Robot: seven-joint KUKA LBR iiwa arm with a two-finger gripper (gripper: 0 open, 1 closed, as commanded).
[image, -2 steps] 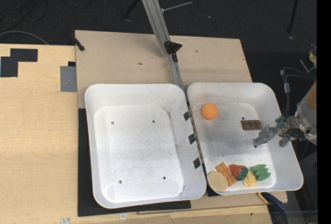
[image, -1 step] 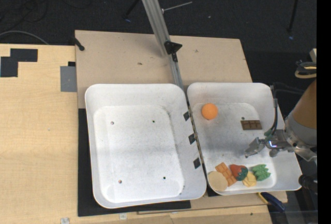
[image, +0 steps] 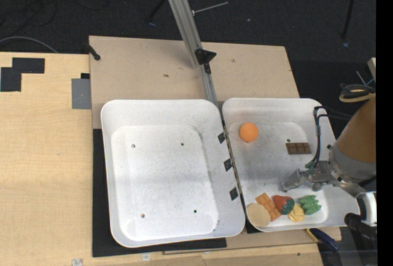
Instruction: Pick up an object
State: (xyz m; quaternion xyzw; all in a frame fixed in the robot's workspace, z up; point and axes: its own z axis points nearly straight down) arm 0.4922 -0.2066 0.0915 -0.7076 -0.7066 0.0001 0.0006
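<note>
The right bin (image: 270, 112) holds an orange ball (image: 249, 133) near its left wall and a small brown chocolate-like block (image: 298, 148) further right. Along its front edge lies a cluster of toy foods: an orange piece (image: 265, 202), a beige disc (image: 258, 215), a red piece (image: 282, 202), a yellow piece (image: 296, 214) and a green piece (image: 309, 204). My gripper (image: 293, 182) hangs low over the right bin, just above that cluster and below the brown block. Nothing shows in its grasp. The arm's orange band (image: 363, 136) is at the right edge.
The left bin (image: 123, 114) lies beside the right one, with black clips (image: 227, 164) along the shared wall. A slanted aluminium rail (image: 184, 19) rises behind the bins. A black cable (image: 319, 129) loops by the wrist.
</note>
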